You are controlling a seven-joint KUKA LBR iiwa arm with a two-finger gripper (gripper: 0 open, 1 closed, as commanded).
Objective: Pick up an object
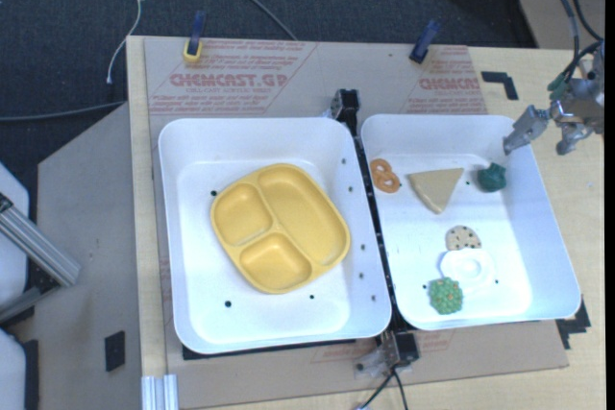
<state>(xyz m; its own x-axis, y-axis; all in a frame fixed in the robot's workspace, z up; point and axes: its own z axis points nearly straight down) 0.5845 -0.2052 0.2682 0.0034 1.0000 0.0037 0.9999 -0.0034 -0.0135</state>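
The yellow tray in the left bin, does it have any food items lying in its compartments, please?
No, the yellow tray shows three bare compartments, while the pretzel and the other pieces lie in the right bin.

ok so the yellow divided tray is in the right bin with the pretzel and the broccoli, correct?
Not quite. The camera view shows the yellow divided tray alone in the left bin. The pretzel and the broccoli are in the right bin.
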